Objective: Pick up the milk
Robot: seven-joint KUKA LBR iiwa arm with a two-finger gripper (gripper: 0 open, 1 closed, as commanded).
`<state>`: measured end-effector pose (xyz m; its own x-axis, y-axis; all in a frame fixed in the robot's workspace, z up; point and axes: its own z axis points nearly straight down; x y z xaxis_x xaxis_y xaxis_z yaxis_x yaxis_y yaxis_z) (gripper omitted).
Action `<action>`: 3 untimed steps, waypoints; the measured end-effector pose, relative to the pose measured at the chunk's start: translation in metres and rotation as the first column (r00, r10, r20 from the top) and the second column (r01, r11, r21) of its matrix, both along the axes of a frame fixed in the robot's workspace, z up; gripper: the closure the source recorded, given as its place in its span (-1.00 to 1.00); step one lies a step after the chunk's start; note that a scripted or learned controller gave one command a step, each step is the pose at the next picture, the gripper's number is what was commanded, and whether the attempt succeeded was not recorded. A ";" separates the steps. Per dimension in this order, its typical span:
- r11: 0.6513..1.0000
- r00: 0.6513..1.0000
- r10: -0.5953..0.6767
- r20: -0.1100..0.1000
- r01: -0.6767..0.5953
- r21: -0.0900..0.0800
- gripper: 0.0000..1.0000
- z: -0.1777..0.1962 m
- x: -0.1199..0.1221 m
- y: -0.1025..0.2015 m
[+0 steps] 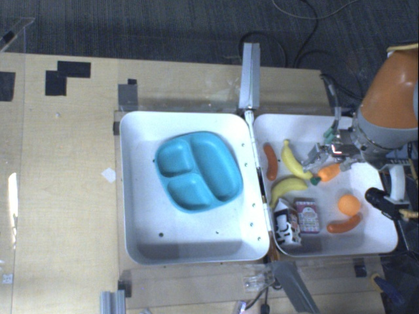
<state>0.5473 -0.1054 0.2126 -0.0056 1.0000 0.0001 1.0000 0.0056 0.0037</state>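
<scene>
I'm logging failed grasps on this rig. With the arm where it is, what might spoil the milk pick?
1. The gripper hangs by the carrot and bananas, far from the milk; closing here would likely take the wrong item.
2. The milk sits against the bin wall with a red box close beside it, leaving little room for jaws.

One camera hangs fixed above the table (59,195), looking down at a slant so the far edge and a strip of dark floor (163,12) beyond it sit at the top of the view. It stands back enough to take in both bins whole: the left bin (137,241) sits near the middle, the right bin (383,241) toward the right side. The arm (393,100) comes in from the right, partly cut off.
</scene>
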 end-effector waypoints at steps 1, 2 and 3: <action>1.000 1.000 0.003 0.005 -0.003 0.000 1.00 0.011 0.002 0.001; 0.992 0.992 -0.124 0.002 0.124 -0.001 1.00 0.059 -0.024 -0.047; 0.999 0.999 -0.049 0.001 0.049 0.000 1.00 0.065 -0.059 -0.007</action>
